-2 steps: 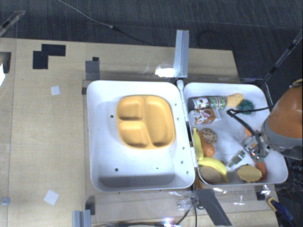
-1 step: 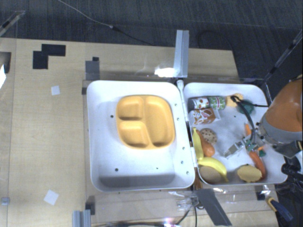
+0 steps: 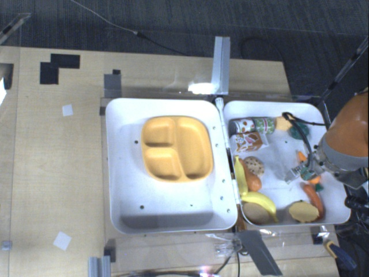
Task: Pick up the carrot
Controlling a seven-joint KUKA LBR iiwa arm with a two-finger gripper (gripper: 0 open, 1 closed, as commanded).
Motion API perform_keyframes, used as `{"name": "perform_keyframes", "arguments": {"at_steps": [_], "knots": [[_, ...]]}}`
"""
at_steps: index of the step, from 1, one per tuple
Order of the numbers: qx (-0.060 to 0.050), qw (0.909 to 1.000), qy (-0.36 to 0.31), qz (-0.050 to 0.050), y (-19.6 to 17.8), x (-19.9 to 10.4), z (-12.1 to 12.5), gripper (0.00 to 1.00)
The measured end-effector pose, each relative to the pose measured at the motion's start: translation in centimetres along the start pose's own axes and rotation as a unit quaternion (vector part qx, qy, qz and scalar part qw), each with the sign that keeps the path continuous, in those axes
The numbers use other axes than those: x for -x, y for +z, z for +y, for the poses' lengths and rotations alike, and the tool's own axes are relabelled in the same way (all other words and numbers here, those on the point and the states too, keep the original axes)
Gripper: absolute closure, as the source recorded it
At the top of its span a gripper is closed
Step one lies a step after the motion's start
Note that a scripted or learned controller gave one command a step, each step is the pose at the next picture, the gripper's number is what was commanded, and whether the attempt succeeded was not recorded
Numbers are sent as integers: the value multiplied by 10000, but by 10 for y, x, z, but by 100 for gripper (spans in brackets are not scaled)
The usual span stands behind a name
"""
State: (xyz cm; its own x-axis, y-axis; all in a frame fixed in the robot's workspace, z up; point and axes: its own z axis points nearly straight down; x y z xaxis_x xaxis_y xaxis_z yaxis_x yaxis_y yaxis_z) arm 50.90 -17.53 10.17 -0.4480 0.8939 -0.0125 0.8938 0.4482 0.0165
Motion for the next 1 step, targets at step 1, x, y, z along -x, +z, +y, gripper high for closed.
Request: {"name": "perform_keyframes", "arguments": {"at_steps": [1], "knots": [[-41, 9995, 296, 34, -55, -32, 18, 100]]}}
